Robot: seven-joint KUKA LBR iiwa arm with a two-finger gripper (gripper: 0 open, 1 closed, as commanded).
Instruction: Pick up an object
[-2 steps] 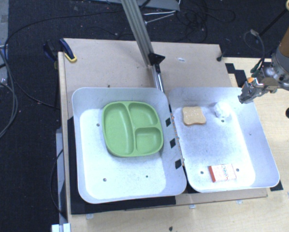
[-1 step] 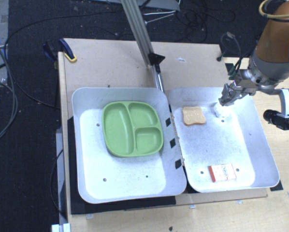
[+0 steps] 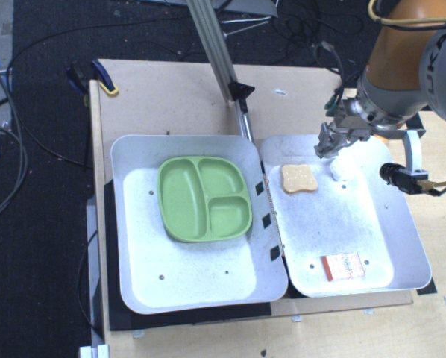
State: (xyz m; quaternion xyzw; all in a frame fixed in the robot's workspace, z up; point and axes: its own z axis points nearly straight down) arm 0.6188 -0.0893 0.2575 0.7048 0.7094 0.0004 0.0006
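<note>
Two shallow white bins sit side by side on a pale wooden bench (image 3: 171, 95). The left bin (image 3: 133, 274) holds a green divided tray (image 3: 205, 198), a rounded plastic piece with one long compartment on its left and two smaller ones on its right; it lies flat in the far half of the bin, and nothing lies in its compartments. The right bin (image 3: 402, 259) holds a tan, toast-shaped slice (image 3: 299, 178) near its far left corner and a small flat red-and-white packet (image 3: 343, 266) toward its near edge, the two well apart. A white patch beside the gripper, at the bin's far side, is too washed out to identify.

Both bins have rounded corners and a matte, faintly speckled floor. Black clips sit along the seam where the bins meet.

The gripper (image 3: 329, 145) hangs over the far edge of the right bin, to the right of the toast slice and not touching it; whether it is wide or closed cannot be told, since its tips are dark and small here. Above it rise the grey wrist and orange band of the arm (image 3: 413, 28).

A slanted metal pole (image 3: 215, 43) crosses the bench from the far side. Dark floor with loose cables surrounds the bench.
</note>
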